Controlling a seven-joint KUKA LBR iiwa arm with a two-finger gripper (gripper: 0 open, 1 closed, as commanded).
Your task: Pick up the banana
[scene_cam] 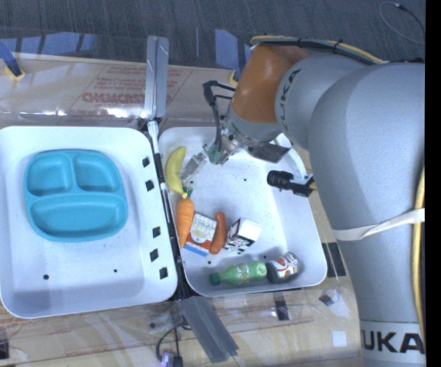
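Banana (pixel 175 170) lies in the right bin (pixel 300 228) against its left wall, upper corner, just above the carrot (pixel 185 220). End effector (pixel 192 167) hangs low just beside it on the right, prob. lined up for a grab; can't tell open vs closed. Wall leaves little room on the far side, so approach from the right makes sense.

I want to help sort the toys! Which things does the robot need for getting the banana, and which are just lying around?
For the job:
- banana, by the right bin's left wall
- tool, right beside the banana

Just lying about:
- carrot
- small carton
- sausage
- black and white box
- green bottle
- red can
- blue divided plate in the left bin
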